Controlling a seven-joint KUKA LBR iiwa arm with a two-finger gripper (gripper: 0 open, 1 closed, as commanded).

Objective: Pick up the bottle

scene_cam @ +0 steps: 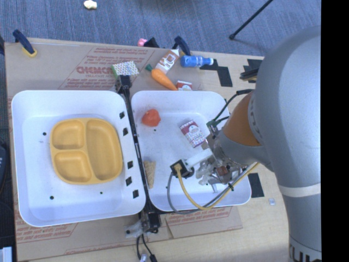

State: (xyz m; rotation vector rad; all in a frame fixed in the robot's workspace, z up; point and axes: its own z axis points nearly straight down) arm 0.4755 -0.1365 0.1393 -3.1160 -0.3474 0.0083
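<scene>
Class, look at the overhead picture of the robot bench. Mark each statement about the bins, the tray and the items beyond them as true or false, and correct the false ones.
1. The yellow divided tray lies in the left bin. True.
2. The blue bottle lies inside the right bin. False: it lies on the cardboard beyond the bins' far edge.
3. A small red-and-white packet lies in the right bin. True.
4. The gripper is over the left bin. False: it is low over the right bin, near its right side.
5. The carrot sits on the yellow tray. False: it lies outside the bins, beside the bottle end of the bench.
</scene>
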